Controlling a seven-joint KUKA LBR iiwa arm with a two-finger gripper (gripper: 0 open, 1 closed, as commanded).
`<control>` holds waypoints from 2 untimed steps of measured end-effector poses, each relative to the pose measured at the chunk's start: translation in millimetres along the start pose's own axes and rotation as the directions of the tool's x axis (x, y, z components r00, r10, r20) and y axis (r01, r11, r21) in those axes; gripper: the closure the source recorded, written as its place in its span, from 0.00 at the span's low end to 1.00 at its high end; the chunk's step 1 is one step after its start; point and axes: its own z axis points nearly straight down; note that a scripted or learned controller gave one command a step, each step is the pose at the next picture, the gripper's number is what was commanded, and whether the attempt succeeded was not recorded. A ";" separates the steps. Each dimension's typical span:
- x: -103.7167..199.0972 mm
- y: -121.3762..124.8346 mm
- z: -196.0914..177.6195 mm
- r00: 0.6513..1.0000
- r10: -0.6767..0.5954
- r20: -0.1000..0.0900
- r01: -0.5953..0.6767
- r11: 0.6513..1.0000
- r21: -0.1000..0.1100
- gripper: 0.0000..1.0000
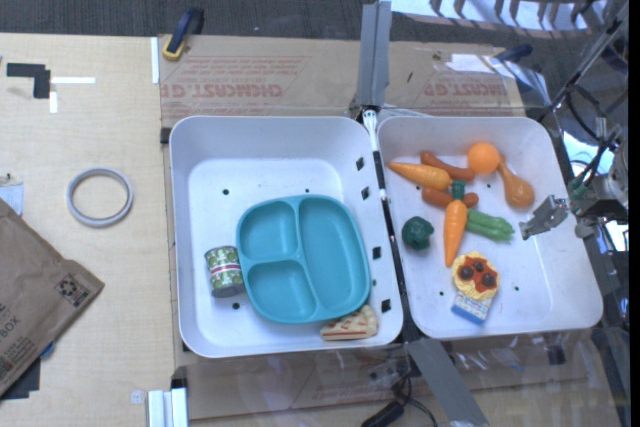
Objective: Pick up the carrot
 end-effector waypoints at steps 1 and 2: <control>59.5 62.4 121.9 0.989 -0.151 0.004 0.151 0.988 -0.017 0.00; 57.5 63.2 115.3 0.989 -0.147 0.007 0.147 0.989 -0.016 1.00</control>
